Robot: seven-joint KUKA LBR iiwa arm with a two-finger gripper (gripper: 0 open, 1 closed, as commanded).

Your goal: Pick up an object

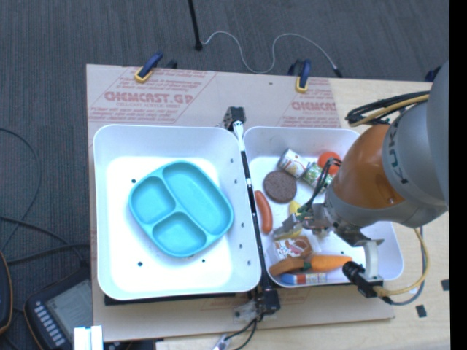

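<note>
The right bin (379, 268) holds several small items. A brown round disc (279, 186) lies near its left wall, with a red sausage (263, 211) just below it. Further back are a small can (293, 162), a green piece (314, 174) and a red ball (329, 158). An orange carrot (325, 262) and a marker (310, 277) lie along the front wall, beside a red-and-white packet (291, 248). My gripper (293, 226) hangs low in the bin's middle, over a yellow piece (294, 208) and just above the packet. The arm hides the bin's right half.
The left bin (109, 268) holds a blue three-part plate (180, 208). A black-and-white bar (245, 168) runs along the wall between the bins. Two clamps (148, 66) (303, 77) and a cable sit at the board's far edge.
</note>
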